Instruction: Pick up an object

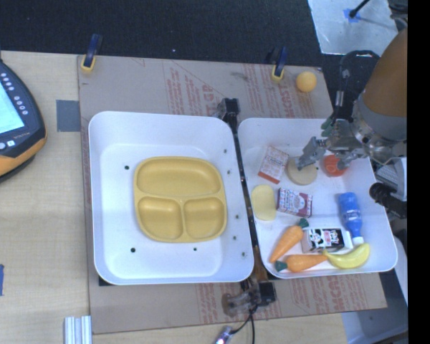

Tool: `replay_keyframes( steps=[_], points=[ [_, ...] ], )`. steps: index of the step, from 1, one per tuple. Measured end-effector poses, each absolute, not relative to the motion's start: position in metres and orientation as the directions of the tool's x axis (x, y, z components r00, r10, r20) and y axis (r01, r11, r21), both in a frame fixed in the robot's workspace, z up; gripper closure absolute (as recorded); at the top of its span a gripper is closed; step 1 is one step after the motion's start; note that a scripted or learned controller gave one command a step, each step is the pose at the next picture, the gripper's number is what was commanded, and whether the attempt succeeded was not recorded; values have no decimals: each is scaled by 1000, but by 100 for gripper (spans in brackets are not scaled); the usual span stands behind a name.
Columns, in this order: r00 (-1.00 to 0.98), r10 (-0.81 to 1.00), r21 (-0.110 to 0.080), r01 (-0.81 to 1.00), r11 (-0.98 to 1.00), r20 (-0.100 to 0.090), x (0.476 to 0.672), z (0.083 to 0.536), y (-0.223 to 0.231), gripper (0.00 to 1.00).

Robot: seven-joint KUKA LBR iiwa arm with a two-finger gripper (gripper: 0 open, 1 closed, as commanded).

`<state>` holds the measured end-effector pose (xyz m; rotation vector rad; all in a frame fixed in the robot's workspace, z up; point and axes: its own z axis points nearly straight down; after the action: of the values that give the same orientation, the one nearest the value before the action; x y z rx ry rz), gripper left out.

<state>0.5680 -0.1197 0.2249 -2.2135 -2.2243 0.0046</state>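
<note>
**Grey jaws low over the right bin**

Grey metal jaws (pixel 328 149) sit spread apart over the upper part of the right bin (pixel 387 262), with nothing visibly caught between them. One fingertip lies at about 9 o'clock of the wrist, just above a tan disc (pixel 302 173); whether it touches the disc I cannot tell. At 3 o'clock of the disc, just beside the jaws, lies a red piece (pixel 334 165), partly hidden.

Elsewhere in that bin: a red-and-white packet (pixel 273 164) at 9 o'clock of the disc, a pale yellow piece (pixel 264 201), a dark red box (pixel 294 202), a blue bottle (pixel 350 214), two carrots (pixel 287 243), a small carton (pixel 325 239) and a banana (pixel 348 256) at 5 o'clock.

In the left bin (pixel 107 192) lies a yellow tray (pixel 180 197). An orange ball (pixel 306 82) rests on the counter (pixel 36 249) at 12 o'clock of the right bin.
</note>
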Motion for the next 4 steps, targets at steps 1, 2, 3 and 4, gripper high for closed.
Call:
replay_keyframes(
  steps=[1,2,3,4],
  points=[
    [-5,1000,-8,1000,5,0,566,94,-213,0],
    [-4,1000,-12,1000,4,2,638,91,-180,0],
    [-2,1000,-17,1000,2,3,653,90,-149,0],
    [0,1000,-17,1000,0,3,653,90,-161,0]
  ],
)
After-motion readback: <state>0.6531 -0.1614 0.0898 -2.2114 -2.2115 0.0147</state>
